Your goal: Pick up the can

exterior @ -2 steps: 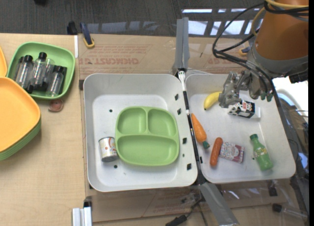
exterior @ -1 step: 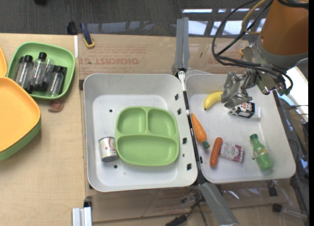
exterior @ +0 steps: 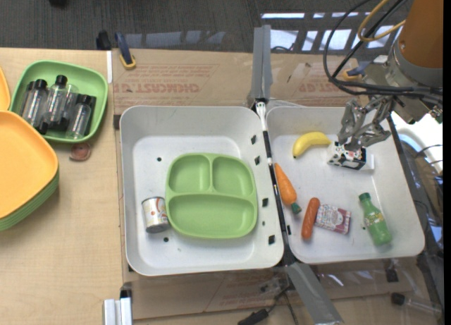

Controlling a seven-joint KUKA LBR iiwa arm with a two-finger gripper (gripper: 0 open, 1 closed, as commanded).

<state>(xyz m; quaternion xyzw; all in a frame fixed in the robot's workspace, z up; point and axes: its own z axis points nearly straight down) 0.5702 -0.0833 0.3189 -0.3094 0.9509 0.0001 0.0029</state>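
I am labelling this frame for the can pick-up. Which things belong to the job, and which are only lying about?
Belong to the job:
can, in the left bin
gripper

Lying about:
green divided plate
banana
two carrots
green bottle
pink packet

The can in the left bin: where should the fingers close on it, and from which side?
The can lies tipped beside the green plate, its right side close against the plate rim. Probably best to descend from above and close across its round body, fingers toward the near and far sides, where bin floor shows.
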